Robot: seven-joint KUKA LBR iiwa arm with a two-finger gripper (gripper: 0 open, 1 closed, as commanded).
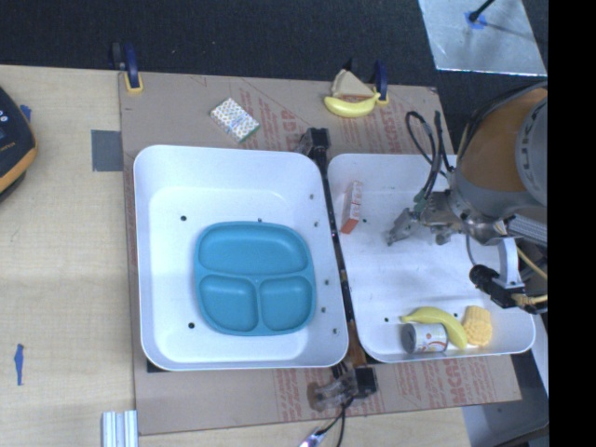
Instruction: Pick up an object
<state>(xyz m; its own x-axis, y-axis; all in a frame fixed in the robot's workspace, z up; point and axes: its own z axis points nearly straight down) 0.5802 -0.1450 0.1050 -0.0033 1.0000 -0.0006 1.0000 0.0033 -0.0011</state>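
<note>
The gripper (402,231) hangs apart, holding nothing. The banana (431,318) near it looks light and slick. Best pinched mid-curve.

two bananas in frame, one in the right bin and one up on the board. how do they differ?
The banana in the right bin lies inside the bin, against a small can and a corn cob; the banana on the board lies outside both bins, by the top edge. The bin one arches upward, the board one sags downward. Both are yellow and curved.
</note>
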